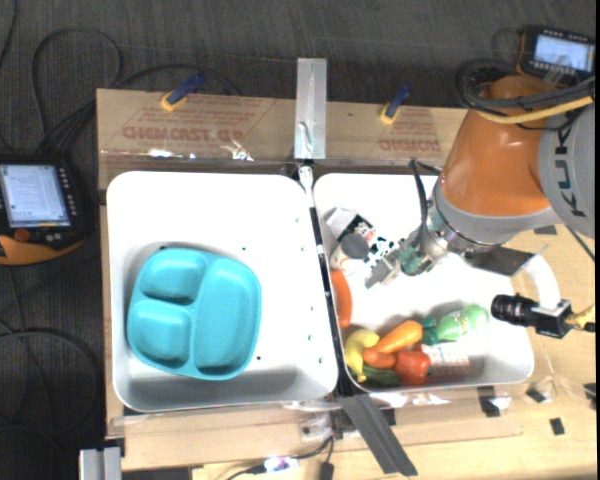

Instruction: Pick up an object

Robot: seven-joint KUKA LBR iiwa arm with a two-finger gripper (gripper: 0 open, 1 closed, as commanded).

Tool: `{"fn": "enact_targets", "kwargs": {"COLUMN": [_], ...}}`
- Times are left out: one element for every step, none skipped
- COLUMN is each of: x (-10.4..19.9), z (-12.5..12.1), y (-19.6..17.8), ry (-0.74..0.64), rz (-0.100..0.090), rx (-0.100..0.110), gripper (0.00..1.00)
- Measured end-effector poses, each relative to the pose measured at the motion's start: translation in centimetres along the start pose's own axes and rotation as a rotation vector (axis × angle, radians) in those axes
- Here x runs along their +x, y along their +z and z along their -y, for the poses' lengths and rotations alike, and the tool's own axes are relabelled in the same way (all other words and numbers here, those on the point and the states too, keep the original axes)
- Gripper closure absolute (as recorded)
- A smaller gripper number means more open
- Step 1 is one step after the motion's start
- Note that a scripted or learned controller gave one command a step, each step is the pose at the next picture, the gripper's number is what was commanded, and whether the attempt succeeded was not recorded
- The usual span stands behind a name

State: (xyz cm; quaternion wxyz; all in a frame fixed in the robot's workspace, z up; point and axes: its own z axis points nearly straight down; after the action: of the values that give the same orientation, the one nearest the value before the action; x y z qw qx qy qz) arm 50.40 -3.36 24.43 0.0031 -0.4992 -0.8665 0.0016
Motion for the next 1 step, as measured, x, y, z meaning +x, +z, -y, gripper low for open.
{"fn": "enact_targets", "kwargs": {"x": [-5.19], "z": [-2.45], "y": [2.96], "ry": [-0.032], "rz": [0.001], "rx": [-0.001], "gripper": [1.00]}}
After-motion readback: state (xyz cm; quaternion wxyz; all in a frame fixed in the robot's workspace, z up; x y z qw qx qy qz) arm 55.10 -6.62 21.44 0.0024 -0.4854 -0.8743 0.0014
